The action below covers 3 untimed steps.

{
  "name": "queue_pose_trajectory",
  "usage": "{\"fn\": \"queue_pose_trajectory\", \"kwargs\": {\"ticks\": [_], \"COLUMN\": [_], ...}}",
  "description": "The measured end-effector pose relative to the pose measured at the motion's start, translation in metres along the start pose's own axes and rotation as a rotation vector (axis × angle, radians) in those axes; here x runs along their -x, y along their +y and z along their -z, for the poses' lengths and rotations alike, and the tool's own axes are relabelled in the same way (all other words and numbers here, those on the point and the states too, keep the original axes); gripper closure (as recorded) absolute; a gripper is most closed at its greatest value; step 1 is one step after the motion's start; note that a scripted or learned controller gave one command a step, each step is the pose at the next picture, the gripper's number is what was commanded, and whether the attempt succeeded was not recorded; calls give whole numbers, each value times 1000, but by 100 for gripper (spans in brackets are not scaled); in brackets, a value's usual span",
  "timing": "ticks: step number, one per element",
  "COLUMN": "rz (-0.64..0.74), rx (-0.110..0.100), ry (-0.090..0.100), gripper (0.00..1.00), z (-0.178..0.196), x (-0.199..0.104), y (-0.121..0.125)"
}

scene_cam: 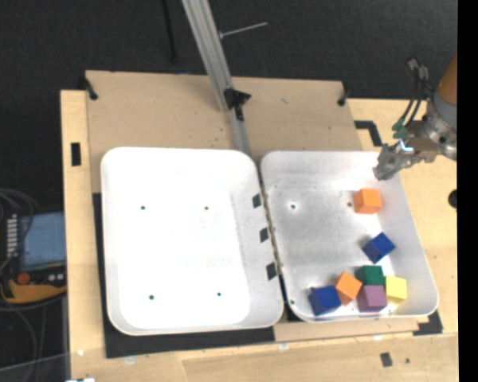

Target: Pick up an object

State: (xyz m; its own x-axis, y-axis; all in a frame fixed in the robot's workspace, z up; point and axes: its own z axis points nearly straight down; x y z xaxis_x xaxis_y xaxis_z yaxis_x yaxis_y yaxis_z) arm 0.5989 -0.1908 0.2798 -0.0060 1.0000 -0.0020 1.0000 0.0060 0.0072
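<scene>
Tool [389, 163]: over upper right rim of right bin [319, 237]; grip state cannot be told.
Orange cube [367, 200]: nearest, just below tool, edges slightly skewed; no long axis.
Blue cube [378, 247]: mid-right.
Cluster, lower right corner: blue, orange, green, purple, yellow cubes.

We see seven small blocks, all in the right bin [303, 173]. An orange cube [367, 200] lies alone near the bin's upper right, flat on the floor. Below it a blue cube [378, 247] sits turned at an angle, apart from the rest. Along the near edge five crowd together (some touching): a blue cube [325, 300], an orange one [349, 286], a green one [373, 275], a purple one [372, 297] and a yellow one [396, 288].
</scene>
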Motion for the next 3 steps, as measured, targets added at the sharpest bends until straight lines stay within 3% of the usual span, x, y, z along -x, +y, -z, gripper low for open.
{"fn": "queue_pose_trajectory", "kwargs": {"ticks": [1,3], "rz": [-1,0], "rx": [-6,-8], "ry": [1,2], "gripper": [100,100], "z": [-8,-13], "x": [-48,-157], "y": [8,-8]}}
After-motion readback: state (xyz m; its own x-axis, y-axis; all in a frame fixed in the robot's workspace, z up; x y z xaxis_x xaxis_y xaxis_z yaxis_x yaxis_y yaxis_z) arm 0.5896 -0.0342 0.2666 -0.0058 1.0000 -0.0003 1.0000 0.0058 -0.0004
